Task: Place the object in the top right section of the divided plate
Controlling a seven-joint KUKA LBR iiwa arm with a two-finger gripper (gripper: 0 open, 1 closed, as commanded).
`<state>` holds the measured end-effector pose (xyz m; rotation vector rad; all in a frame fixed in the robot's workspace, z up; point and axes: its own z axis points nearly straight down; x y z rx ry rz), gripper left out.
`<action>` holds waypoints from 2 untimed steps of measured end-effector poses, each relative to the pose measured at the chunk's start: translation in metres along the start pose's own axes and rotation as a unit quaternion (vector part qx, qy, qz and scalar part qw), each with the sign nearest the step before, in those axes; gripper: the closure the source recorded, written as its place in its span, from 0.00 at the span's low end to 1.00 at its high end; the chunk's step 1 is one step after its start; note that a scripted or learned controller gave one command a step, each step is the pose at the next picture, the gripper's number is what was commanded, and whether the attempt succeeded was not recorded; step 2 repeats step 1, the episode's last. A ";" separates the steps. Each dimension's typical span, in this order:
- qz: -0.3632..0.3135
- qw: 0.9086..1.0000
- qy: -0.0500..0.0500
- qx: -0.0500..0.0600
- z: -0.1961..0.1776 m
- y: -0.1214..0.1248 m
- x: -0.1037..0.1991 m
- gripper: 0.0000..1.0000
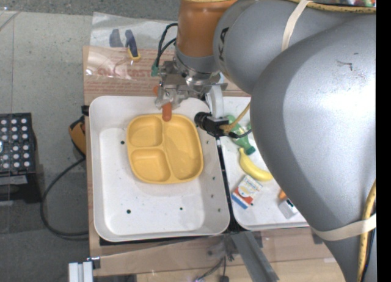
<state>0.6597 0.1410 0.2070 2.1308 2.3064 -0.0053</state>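
Observation:
A yellow divided plate (164,148) lies in the left white bin (116,201), with two small sections on its left and one large section on its right. My gripper (167,105) hangs over the plate's far rim, just above the ridge between the upper small section and the large one. A small orange stick-shaped object (166,113) is pinched between the fingers and points down toward the plate. Its lower tip sits at about the plate's far edge.
The right bin (263,213) holds a banana (253,168), a green item (244,146), a small white and red card (245,190) and a small orange piece (282,196). The grey arm covers most of that bin. A plastic bag (119,61) lies behind the left bin.

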 end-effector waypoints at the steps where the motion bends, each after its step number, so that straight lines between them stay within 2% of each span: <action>1: 0.000 1.000 -0.001 -0.001 0.000 0.000 0.000 0.00; 2: 0.000 1.000 -0.001 -0.001 0.000 0.000 0.000 0.00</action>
